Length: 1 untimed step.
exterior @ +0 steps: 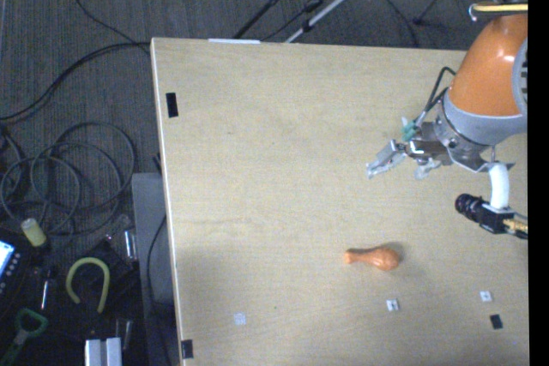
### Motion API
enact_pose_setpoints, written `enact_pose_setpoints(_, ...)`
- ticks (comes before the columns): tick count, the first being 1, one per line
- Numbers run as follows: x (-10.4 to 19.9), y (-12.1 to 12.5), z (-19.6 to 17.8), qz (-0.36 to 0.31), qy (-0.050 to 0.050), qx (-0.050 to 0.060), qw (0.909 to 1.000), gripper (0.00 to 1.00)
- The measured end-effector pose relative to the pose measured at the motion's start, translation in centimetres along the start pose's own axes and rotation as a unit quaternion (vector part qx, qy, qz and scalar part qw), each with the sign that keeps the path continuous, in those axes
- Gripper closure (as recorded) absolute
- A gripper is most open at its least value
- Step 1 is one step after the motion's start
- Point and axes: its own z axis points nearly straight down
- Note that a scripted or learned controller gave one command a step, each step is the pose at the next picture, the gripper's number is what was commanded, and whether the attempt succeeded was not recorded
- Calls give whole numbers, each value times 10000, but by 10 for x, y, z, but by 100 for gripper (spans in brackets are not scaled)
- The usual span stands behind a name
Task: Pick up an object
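The orange object, a small pear-like piece with a thin neck pointing left and a rounder bulb at its right end, lies on its side on the pale wooden bench top, toward the near right part of the surface. It rests alone, touching nothing else. The gripper is farther back and a little to the right, above the bench and well apart from the orange object; its metal fingers point left and slightly down, set with a narrow gap between them and nothing held in that gap. Behind it the arm's orange band and grey wrist come in from the right. A few small square markers sit on the bench near the object, toward the near edge. Left of the bench, dark cables coil on the grey floor.
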Motion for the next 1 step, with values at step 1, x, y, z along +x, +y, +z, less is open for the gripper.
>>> enact_pose_setpoints(1, -42, 57, 3, 205, -8, -4, 9998, 0)
